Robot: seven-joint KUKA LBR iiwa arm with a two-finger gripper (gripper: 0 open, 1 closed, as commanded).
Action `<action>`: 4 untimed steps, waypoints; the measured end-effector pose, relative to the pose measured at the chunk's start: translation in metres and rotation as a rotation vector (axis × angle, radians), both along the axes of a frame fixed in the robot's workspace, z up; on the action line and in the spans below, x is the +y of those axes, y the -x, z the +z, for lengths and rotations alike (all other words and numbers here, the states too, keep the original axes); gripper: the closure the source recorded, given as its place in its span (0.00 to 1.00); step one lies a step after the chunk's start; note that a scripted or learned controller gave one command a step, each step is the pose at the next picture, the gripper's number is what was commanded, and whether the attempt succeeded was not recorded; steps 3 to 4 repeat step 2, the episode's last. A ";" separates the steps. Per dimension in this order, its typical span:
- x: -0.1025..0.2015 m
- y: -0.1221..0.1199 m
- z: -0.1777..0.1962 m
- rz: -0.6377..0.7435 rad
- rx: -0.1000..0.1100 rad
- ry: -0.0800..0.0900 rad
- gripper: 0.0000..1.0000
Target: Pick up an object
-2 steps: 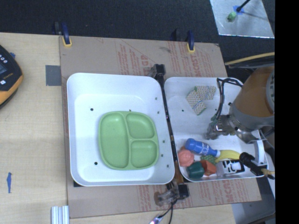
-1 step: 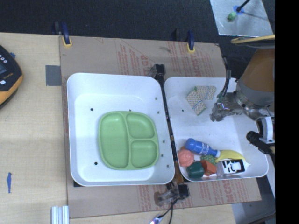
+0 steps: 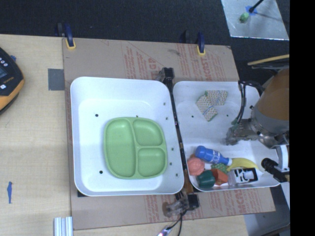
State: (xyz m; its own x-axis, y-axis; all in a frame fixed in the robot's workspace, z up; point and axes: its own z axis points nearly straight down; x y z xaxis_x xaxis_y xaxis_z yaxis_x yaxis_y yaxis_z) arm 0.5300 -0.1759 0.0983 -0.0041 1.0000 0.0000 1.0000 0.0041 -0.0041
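Gripper (image 3: pixel 235 135) sat low in the right bin (image 3: pixel 184 102); couldn't tell its state, nothing visibly held. Closest pick, just below-left of it: blue bottle (image 3: pixel 212 156), rigid, light, probably slick, so I'd grab across the body. Past that, a yellow banana (image 3: pixel 244 163), orange ball (image 3: pixel 196 166) and green block (image 3: pixel 206 179) touched in a clump, awkward. Above it, patterned cloth (image 3: pixel 211 103) lay alone: limp, pinch a fold.

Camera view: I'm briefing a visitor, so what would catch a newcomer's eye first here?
The pale green divided plastic plate lies alone in the left shallow white bin. A bright jumble, with a blue bottle and a yellow banana-shaped toy, crowds the right shallow white bin's near edge, beside the grey arm.
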 end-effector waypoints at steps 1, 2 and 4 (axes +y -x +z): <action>0.032 -0.068 0.082 0.001 -0.002 0.000 1.00; 0.069 -0.117 0.114 0.002 -0.002 0.001 1.00; 0.069 -0.117 0.114 0.002 -0.002 0.001 1.00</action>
